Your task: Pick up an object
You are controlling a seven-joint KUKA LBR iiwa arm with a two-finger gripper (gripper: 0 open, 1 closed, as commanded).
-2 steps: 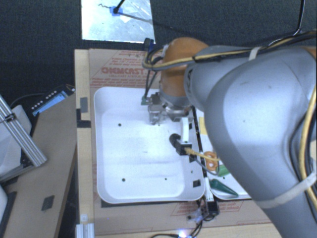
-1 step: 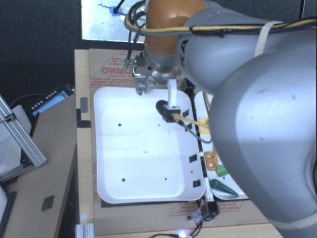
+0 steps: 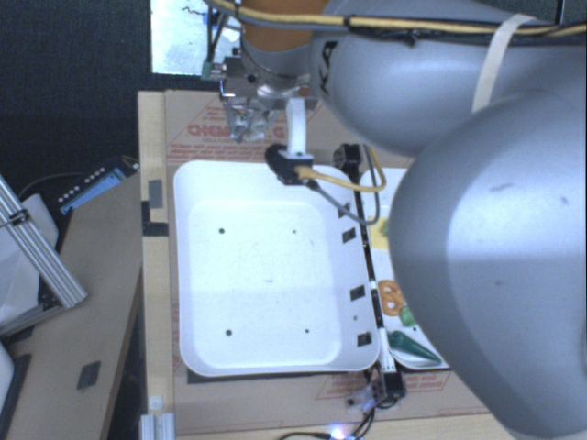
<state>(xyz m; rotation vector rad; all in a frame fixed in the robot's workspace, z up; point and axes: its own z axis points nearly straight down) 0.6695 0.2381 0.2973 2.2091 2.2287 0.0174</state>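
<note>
My gripper (image 3: 248,128) hangs over the cardboard just beyond the far edge of the left white bin (image 3: 197,246). I see nothing held under it. The grey arm with its orange band covers most of the right bin. In the visible strip of that bin lie an orange ring-shaped object (image 3: 391,295), a green pointed object (image 3: 413,345) and a bit of something yellow-green (image 3: 380,229).
A black divider with clips (image 3: 367,264) runs between the two bins, and a yellow cable (image 3: 339,181) crosses above it. A metal rail (image 3: 37,255) and a black device (image 3: 92,186) sit to the left of the bench.
</note>
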